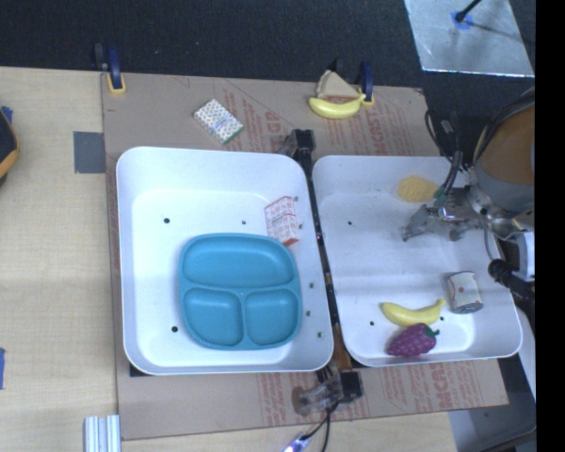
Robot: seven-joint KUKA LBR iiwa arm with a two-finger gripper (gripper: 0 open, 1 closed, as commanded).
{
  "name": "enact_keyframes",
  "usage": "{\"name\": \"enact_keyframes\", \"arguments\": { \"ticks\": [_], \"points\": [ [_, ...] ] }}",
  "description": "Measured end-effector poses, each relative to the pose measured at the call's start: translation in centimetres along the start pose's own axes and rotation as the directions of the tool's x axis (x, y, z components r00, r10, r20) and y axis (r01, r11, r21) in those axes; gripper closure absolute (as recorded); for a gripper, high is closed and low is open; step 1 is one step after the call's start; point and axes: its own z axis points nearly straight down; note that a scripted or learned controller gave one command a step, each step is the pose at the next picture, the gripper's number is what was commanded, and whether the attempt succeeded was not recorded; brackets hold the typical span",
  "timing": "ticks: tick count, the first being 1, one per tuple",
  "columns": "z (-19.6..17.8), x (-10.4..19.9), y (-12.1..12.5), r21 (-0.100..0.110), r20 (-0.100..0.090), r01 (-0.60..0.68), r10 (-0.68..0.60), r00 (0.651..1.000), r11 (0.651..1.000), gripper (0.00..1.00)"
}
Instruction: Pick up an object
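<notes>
The gripper (431, 222) hangs over the right bin (358, 252) near its far right corner, jaws spread and holding nothing, just beside a yellow chip-like piece (416, 189). A banana (411, 311), purple grapes (411, 341) and a small can (464, 292) lie along the near edge.

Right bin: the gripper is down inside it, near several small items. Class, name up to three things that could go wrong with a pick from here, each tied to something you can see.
1. The gripper sits beside the yellow chip-like piece, not over it, so it may close on nothing.
2. The banana and purple grapes touch; lifting one could drag the other.
3. The small can lies near the right bin wall and might roll away.
</notes>
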Motion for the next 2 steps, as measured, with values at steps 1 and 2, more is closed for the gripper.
{"name": "enact_keyframes", "arguments": {
  "ticks": [1, 2],
  "points": [
    [-0.2, -0.1, 5.9, -0.002, 0.0, 0.0, 0.0, 1.0, 1.0, 0.0],
    [-8.5, 0.4, -0.6, -0.003, 0.0, -0.003, 0.003, 1.0, 1.0, 0.0]
  ]
}}
